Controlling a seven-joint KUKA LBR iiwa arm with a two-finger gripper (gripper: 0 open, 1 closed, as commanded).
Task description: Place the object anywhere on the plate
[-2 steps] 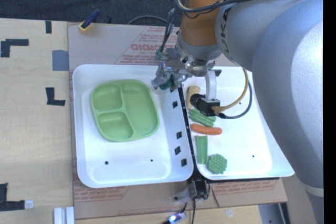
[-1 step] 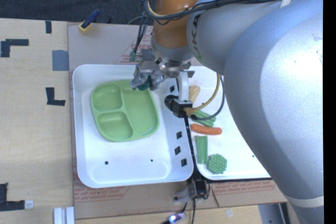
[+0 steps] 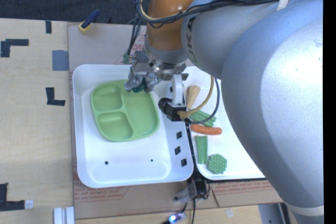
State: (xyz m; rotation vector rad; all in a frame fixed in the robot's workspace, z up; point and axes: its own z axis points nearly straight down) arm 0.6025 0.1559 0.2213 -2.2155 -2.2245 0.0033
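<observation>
Closest to us at the bottom, the right-hand white bin [image 3: 236,168] has a green knobbly ball-like toy [image 3: 217,163] sitting in it, with a green stick-shaped piece [image 3: 201,148] just beside it. A bit further back we see an orange carrot-looking thing [image 3: 206,130] lying across, and a pale tan cone-ish item [image 3: 192,94] behind that.

The left white bin [image 3: 126,170] holds the green divided plate [image 3: 124,111], three compartments, tilted a little in the bin.

Further up, the gripper [image 3: 137,83] hangs right over the plate's far right corner. There's something dark teal at its tips, but we honestly can't tell whether it's gripped or how far apart the jaws stand. Behind it the arm's orange band [image 3: 170,2] and big grey body [image 3: 262,76] rise up.
</observation>
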